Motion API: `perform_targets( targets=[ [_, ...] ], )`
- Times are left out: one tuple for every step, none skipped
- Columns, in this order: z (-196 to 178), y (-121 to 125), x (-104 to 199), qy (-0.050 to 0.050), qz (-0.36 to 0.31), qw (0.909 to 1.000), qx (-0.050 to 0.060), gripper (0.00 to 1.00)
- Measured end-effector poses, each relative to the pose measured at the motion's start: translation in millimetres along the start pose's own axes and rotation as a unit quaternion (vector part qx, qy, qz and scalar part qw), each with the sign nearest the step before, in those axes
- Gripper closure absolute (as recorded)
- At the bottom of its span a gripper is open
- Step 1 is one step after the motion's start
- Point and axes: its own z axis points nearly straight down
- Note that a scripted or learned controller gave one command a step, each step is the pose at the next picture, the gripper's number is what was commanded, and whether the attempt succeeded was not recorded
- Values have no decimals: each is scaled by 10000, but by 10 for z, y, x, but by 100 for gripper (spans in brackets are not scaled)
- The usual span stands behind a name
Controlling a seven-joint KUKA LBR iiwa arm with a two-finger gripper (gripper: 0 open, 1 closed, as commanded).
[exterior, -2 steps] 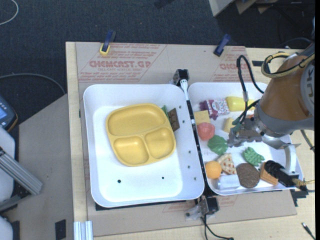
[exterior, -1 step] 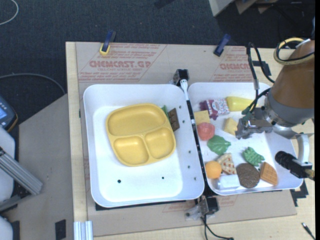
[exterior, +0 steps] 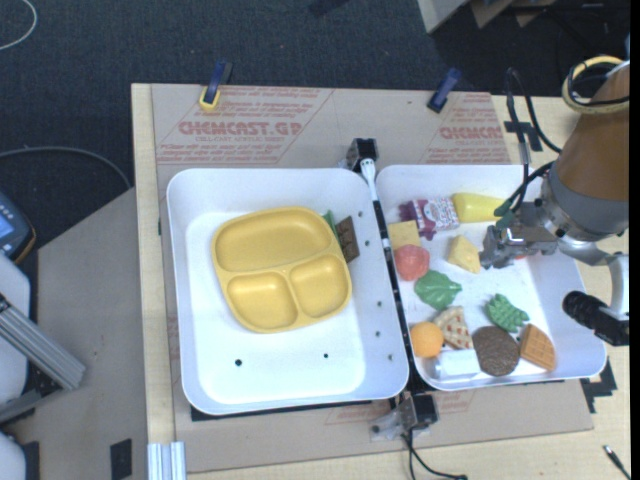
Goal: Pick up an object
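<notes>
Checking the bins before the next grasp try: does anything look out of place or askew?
One thing: a small brown block sits wedged between the yellow three-compartment plate and the left white bin's right wall, tilted, apart from the toy foods crowded in the right white bin. Nothing looks spilled or damaged.

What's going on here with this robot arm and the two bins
A grey arm reaches in from the right, its gripper low over the right bin, beside a pale yellow wedge among toy foods. Nothing visibly sits in its grip yet. The left bin holds a yellow divided plate.
</notes>
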Motion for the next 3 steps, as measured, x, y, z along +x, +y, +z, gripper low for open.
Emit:
perform_targets(
  targets=[
    [13,474,77,1,-10,10000,2,100],
    [-76,914,299,4,-17,10000,-2,100],
    [137,1167,432,2,-7,10000,13,100]
  ],
)
